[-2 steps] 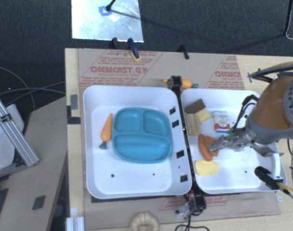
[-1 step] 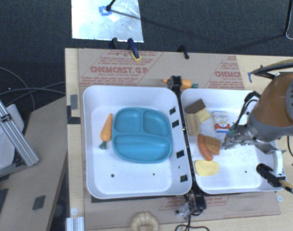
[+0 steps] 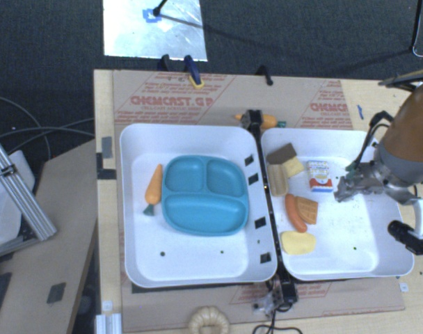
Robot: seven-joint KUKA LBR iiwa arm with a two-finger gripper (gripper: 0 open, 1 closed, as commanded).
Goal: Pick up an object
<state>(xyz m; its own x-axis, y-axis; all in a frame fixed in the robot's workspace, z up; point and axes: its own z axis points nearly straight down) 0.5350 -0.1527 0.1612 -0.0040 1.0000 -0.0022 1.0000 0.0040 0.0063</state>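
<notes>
Lying flat, white-and-red carton (image 3: 319, 175)

Two white bins: left bin (image 3: 138, 207), right bin (image 3: 364, 256). In the left bin: one blue divided plate (image 3: 204, 193) and, left of it, one carrot (image 3: 153, 186). In the right bin: six small food items, including one carton (image 3: 319, 175) and one sausage (image 3: 293, 213).

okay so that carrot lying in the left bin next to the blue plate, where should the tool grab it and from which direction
Grip the carrot across its orange body near the middle, coming straight down from above. It lies flat and long, green end toward the camera, so the fingers should close across its narrow width. The blue plate sits close on one side, leaving little room there. The tool is over the right bin.
</notes>
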